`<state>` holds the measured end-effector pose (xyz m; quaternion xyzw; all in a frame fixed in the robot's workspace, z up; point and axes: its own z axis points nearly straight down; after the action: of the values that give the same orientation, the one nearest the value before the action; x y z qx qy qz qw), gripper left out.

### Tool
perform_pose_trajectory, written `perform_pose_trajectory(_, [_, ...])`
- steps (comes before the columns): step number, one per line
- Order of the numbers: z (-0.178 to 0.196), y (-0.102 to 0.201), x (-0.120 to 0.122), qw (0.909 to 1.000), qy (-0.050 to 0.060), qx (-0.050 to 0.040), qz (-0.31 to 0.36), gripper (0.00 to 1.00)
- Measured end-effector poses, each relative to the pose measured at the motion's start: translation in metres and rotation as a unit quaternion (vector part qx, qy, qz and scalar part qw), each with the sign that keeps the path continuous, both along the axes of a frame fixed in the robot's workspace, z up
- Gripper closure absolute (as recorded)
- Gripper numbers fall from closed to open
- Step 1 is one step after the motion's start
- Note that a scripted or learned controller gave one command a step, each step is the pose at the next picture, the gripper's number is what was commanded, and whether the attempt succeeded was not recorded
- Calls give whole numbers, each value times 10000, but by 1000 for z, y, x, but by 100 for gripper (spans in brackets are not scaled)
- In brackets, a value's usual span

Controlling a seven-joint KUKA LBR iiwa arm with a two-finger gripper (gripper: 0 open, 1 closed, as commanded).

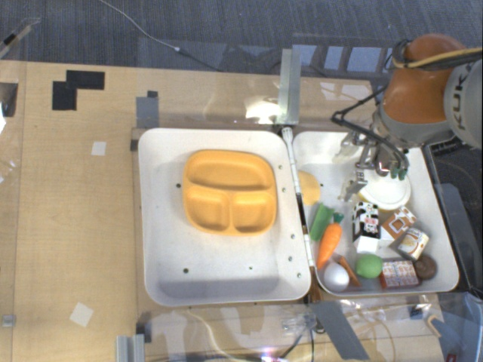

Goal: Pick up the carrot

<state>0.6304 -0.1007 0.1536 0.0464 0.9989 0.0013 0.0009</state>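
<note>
The carrot [329, 242] is orange and tapered. It lies in the right bin [445, 266] near the left wall, with its tip pointing toward the front. A green vegetable [321, 219] touches its top end. The gripper [360, 179] hangs over the back half of the right bin, up and to the right of the carrot and apart from it. It sits beside a white round lid [386, 191]. The arm's orange band [423, 78] is above it at the top right. Nothing shows between the fingers.
Around the carrot are a silver egg shape [336, 277], a green ball [368, 266], a black-and-white carton [367, 220], small boxes [400, 273] and a yellow piece [308, 182]. The left bin [162, 277] holds a yellow divided plate [229, 191].
</note>
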Motion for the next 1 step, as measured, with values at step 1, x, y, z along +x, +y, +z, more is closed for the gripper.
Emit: perform_pose_trajectory(1, [-60, -6, -82, 9995, -44, -17, -324, 0])
